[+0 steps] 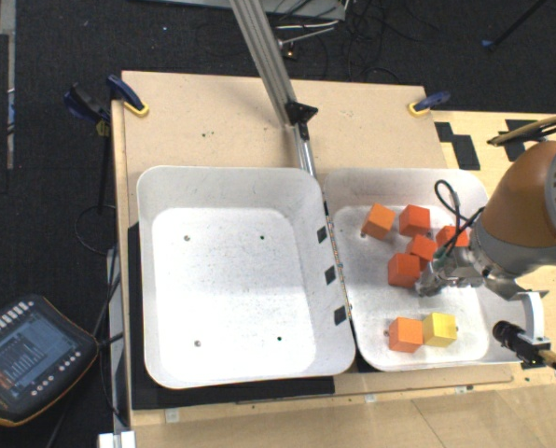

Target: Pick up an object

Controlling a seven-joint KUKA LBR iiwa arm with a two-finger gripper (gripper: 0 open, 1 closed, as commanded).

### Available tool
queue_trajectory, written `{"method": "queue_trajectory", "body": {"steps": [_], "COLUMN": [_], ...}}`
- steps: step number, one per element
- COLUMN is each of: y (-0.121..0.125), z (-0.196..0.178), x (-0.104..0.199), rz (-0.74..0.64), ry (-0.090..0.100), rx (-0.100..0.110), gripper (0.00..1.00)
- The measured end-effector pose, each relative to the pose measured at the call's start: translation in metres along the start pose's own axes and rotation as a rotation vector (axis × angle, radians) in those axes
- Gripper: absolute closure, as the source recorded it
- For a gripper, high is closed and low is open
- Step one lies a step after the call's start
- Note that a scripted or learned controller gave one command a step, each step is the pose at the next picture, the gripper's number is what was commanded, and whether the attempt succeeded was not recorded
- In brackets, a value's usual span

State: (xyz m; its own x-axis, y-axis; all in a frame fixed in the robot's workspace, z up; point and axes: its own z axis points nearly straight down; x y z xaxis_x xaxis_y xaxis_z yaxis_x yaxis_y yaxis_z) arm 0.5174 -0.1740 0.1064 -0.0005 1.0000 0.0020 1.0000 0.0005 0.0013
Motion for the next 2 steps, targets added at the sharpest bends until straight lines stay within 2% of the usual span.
{"method": "queue_trajectory", "body": {"steps": [1, 2], "y": [0.004, 0.0], "z": [-0.043, -0.101], "x": [0.0, -0.007], "rz": [-0.002, -0.001], "ry": [-0.004, -0.005], "rx": [-0.004, -0.006], "gripper": [1.0, 1.0]}}
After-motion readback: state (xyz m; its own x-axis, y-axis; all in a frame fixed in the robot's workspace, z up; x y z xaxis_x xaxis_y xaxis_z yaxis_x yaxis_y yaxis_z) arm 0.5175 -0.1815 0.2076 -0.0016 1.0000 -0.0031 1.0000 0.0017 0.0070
